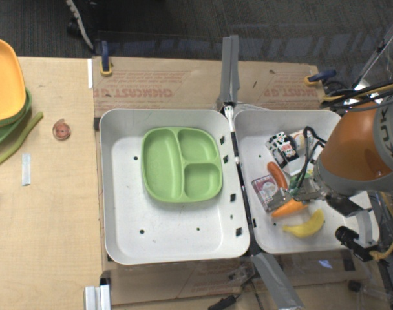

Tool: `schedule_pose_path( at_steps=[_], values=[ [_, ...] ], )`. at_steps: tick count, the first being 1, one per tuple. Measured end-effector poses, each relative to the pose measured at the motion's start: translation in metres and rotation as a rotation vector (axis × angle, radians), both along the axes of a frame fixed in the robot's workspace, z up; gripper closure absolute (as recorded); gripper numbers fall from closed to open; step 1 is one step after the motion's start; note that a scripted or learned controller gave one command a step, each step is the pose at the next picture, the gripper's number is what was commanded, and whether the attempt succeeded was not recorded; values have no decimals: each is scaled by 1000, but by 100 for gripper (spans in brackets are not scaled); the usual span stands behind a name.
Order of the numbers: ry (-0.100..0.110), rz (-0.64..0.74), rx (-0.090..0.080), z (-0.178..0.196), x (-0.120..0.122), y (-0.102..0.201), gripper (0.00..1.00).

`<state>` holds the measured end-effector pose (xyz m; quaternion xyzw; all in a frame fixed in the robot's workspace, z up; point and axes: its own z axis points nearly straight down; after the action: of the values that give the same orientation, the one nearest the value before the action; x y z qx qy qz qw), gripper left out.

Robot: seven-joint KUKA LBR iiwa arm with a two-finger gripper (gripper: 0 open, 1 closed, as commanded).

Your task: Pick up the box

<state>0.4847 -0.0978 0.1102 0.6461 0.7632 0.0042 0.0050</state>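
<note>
Reaching into the right bin (pixel 261 237), gripper (pixel 298 189) low over the clutter.
Its state cannot be told; the box (pixel 265 191) lies beside a carrot (pixel 288 208), near a banana (pixel 305 225).

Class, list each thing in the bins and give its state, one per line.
Green plate: flat in left bin, nothing on it.
Box: lying in right bin, ungrasped.
Banana: lying near front wall.
Carrot: lying beside the gripper.
</note>
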Motion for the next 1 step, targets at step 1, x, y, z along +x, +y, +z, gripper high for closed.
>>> schedule_pose_path(
  at_steps=[1],
  values=[
    [-1,0,-2,-12,79,-7,0]
  ],
)
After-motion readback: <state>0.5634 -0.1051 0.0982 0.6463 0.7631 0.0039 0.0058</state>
